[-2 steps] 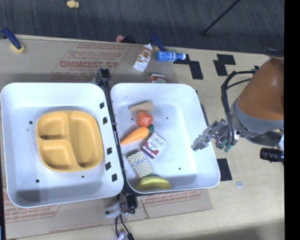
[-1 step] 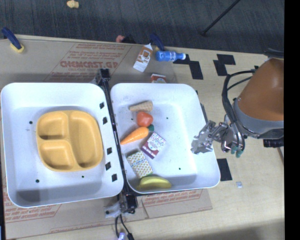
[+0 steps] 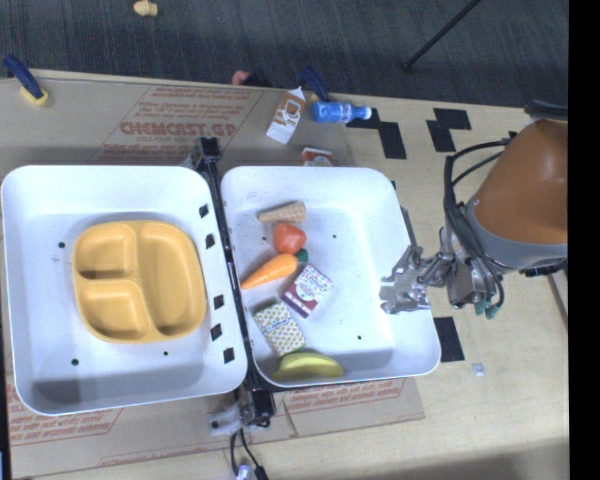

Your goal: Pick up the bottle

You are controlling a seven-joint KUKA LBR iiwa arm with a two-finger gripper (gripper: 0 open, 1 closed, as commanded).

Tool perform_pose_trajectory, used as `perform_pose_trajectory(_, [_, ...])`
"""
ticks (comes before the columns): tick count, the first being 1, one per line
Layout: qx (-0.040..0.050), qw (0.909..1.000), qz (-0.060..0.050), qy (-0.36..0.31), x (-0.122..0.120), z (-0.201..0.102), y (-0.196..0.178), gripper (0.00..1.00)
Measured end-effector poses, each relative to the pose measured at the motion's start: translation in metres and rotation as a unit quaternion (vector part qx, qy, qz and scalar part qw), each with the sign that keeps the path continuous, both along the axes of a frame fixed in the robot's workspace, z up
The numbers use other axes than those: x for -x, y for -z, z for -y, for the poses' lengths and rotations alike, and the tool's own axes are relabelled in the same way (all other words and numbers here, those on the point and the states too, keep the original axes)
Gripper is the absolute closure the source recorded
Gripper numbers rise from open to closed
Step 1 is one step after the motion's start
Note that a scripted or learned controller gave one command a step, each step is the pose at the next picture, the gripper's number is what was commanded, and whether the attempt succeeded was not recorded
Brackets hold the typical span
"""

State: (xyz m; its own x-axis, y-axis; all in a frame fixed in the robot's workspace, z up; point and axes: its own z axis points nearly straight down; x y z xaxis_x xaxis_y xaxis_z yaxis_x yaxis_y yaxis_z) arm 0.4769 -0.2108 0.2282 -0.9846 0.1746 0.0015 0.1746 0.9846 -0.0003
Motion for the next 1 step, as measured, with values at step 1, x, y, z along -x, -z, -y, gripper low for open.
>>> perform_pose_trajectory(1, [0.0007, 0.9856, 0.002, -0.169, -0.0005, 0.0003, -0.0172, 1.0])
